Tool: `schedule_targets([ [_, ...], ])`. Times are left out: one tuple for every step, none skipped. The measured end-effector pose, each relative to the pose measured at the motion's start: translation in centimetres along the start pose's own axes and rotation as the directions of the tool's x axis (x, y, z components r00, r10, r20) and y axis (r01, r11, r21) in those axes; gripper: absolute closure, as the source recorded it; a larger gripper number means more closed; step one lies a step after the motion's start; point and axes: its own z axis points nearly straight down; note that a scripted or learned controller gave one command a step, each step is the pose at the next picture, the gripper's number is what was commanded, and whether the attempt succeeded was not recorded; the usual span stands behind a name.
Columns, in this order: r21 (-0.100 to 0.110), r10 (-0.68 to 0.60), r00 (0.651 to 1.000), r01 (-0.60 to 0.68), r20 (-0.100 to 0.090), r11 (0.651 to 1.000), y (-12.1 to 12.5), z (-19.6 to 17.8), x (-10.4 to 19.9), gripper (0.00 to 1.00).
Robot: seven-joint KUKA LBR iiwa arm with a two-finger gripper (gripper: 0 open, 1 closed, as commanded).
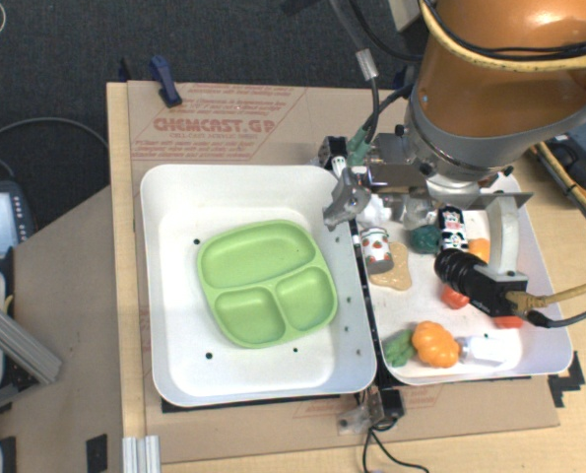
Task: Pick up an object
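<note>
My gripper [361, 205] hangs low over the far left corner of the right bin [556, 343], close to the wall between the two bins. Just in front of it stands a small white and red figure [375, 249] on a flat tan piece [395, 274]. A teal lump [423, 237] and a black and white item [453, 227] lie to its right, partly under the wrist. Nothing can be seen held. The arm hides the far part of this bin.
The right bin also holds an orange pumpkin [434, 344], a green piece [398, 347], a white tube [489, 348] and a red piece [454, 299]. In the left bin [160, 264] lies a green divided plate [268, 282].
</note>
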Motion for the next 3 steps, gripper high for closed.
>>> schedule_targets([
  [-0.012,-0.014,1.000,0.014,-0.006,1.000,0.0,-4.7,4.0,0.00],
  [0.007,-0.010,1.000,0.010,0.001,1.000,-0.2,6.4,4.8,0.00],
  [0.011,-0.008,1.000,0.008,0.001,1.000,-0.1,26.9,4.9,0.00],
])
